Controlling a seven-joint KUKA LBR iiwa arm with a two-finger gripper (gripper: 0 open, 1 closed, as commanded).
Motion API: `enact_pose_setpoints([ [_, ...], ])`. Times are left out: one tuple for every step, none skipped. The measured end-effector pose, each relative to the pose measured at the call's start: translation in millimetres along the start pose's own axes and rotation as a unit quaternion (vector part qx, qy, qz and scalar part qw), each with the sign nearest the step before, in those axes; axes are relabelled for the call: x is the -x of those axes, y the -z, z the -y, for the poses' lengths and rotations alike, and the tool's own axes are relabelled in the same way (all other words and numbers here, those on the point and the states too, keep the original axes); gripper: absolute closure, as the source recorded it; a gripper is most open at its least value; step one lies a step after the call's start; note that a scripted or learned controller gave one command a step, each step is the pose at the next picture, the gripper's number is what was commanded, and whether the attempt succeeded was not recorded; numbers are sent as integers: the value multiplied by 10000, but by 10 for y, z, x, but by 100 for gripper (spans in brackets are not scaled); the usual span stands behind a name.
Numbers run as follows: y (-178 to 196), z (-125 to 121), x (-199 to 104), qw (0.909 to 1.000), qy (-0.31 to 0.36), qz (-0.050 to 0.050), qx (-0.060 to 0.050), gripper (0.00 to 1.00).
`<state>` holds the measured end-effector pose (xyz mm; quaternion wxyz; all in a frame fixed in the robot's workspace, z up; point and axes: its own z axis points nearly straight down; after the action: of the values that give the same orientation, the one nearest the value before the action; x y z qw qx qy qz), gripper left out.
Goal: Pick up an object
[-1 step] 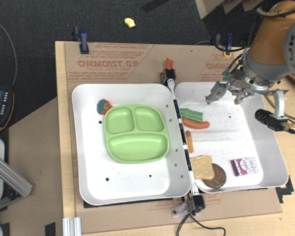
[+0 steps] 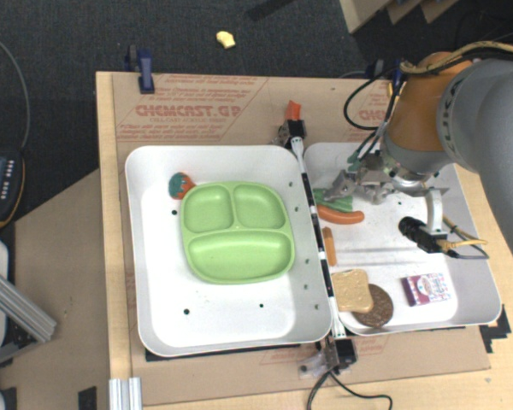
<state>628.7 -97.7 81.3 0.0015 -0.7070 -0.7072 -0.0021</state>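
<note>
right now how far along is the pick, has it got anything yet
Done: the gripper is down in the right bin, close above a green piece and an orange sausage. In hand: the approach. I can't see that it holds anything, and both things look to lie on the bin floor. Left: the grasp and the lift.

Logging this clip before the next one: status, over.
Gripper low in right bin. At green piece and orange sausage; grasp not confirmed. Bread, cookie, purple box lie apart from it.
</note>
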Motion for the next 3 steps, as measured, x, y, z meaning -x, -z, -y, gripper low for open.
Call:
enact_pose_setpoints([
  [201,-38,12,10000,4,23,74,100],
  [36,525,1353,10000,-59,45,-25,100],
  [984,-231,1112,10000,22,49,64,100],
])
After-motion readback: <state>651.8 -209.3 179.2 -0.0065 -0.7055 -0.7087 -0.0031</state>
